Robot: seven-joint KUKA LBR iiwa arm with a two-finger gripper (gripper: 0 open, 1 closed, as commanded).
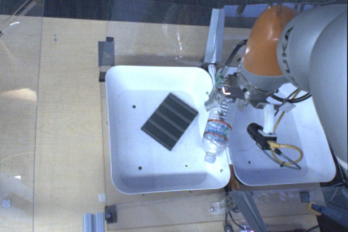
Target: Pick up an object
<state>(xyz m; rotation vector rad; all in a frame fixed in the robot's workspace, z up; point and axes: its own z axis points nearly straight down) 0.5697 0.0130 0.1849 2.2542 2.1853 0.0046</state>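
Up top, the wooden counter [60,117] is seen, with two white bins set side by side on it. The big grey arm [310,46] with its orange band is stretched in from the right. A dark ribbed pad [169,120] is laid flat in the left bin [125,171]. A clear plastic bottle [217,134] with a blue label and white cap is held slanted over that bin's right edge, just below the gripper [224,92]. Whether the bottle is pinched cannot be told.
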